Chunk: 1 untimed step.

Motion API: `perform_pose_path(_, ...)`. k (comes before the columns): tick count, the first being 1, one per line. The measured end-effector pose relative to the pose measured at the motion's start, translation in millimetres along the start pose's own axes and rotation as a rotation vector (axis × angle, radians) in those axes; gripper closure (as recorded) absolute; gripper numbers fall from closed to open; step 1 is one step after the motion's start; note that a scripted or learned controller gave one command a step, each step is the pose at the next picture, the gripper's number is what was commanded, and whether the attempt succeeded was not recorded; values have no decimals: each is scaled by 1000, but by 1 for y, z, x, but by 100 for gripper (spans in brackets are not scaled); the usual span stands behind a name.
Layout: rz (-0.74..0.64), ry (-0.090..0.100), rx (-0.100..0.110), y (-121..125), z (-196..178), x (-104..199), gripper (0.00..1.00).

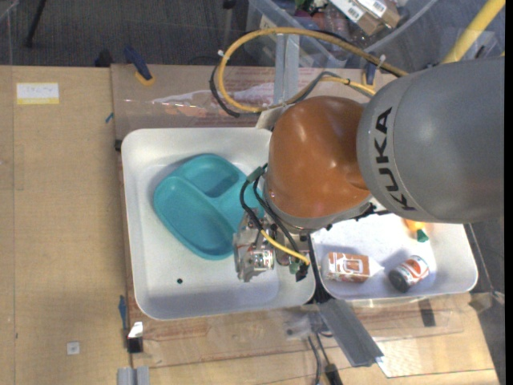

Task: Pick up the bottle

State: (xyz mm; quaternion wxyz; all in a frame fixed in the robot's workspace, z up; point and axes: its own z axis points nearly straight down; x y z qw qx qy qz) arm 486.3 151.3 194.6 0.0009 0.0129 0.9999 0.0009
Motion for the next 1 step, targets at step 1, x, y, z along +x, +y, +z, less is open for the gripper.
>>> perform_pose_path(1,-428,-6,0,-82,-136,3,100)
